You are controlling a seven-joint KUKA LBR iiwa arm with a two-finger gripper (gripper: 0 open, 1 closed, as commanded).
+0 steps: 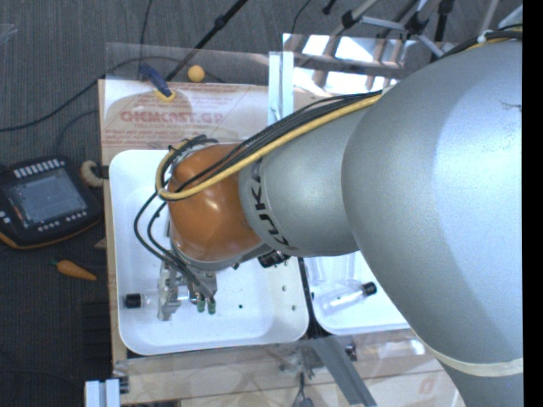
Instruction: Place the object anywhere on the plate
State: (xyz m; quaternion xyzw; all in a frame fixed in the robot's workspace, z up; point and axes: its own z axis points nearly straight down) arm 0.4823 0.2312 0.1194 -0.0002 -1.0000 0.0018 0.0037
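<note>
My gripper (185, 299) hangs low over the front left part of the left white bin (254, 316), under the orange band of the arm (212, 206). A small clear tube with a black cap (133, 300) lies on the bin floor just left of the gripper, its clear end reaching toward it; whether they touch I cannot tell. The arm's grey body hides most of the bin's middle and back. I see no plate in the parts of the bins that show.
The right white bin (373, 319) holds another clear tube with a black cap (349, 293). Behind the left bin lies a printed sheet (195, 113) with a blue item (157, 80) and an orange ball (196, 73). A pendant (47, 202) sits on the floor at left.
</note>
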